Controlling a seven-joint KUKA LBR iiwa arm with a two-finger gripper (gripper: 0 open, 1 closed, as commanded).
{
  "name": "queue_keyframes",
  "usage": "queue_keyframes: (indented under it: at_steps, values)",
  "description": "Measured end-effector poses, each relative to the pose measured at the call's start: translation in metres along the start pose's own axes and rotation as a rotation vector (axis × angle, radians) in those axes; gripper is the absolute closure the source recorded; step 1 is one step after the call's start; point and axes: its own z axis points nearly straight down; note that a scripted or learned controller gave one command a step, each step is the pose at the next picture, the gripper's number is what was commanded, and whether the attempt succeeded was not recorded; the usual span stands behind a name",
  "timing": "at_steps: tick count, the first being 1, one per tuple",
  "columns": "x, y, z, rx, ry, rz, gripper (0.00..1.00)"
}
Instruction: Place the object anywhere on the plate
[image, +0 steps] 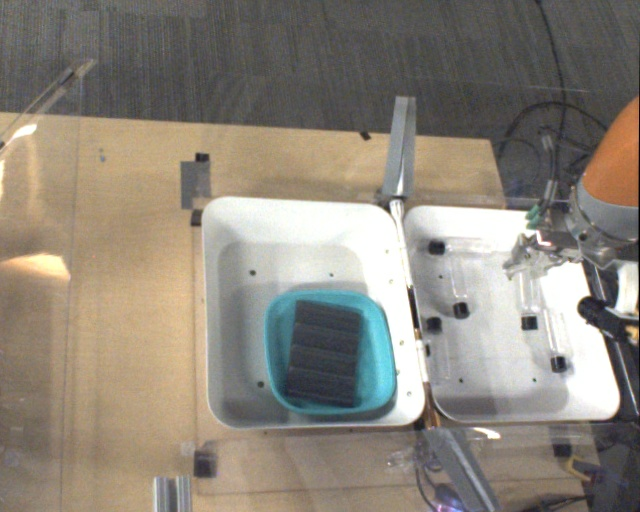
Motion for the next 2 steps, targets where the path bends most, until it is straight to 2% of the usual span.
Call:
queue_keyframes:
  at_steps: [1,2]
  values:
    - [0.049,-0.071,-0.001,0.002,0.002,-0.088,1.00]
    - [0.123,-0.059,-0.013,0.001,0.002,-0.235,1.00]
